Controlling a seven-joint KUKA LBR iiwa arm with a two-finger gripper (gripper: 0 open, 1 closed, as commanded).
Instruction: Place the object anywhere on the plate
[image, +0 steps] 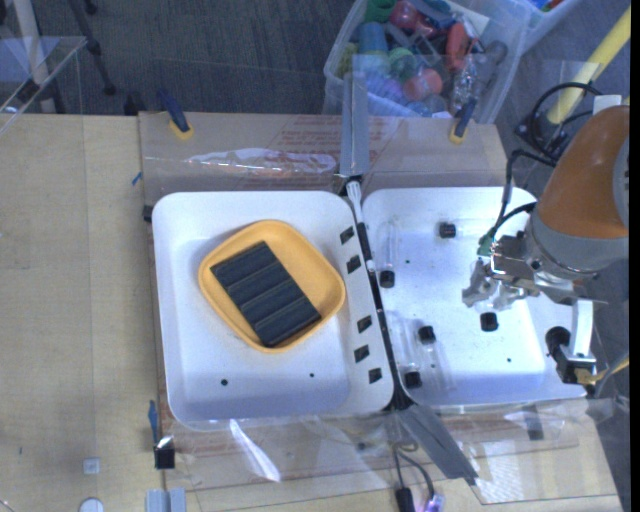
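Arm: the grey KUKA arm with the orange band (590, 185) reaches in from the right edge and hangs over the right-hand shallow white bin (420, 215).

Gripper: the two-finger metal gripper (487, 290) sits low over the right bin's floor, its pale fingers pointing toward the left; whether they are parted or closed cannot be told, and nothing is seen between them.

Object: the dark, ridged rectangular block (265, 292) lies well to the left of the gripper, across the divider, flat on the plate and turned at a diagonal. It rests fully inside the plate's rim.

Plate: the yellow, rounded-square plate (322, 270) sits in the left-hand shallow white bin (190, 225), far to the gripper's left, roughly at the same height in the view as the gripper.

Divider: the strip where the two bins meet, with small black tabs (362, 293), runs between the gripper and the plate.

Right bin floor: a few small dark items lie near the gripper, one just below it (488, 321), one above and to its left (446, 230), another lower left (425, 334).

Behind the bins: a clear plastic tub of mixed coloured items (425, 50) stands beyond the gripper, toward the top of the view.
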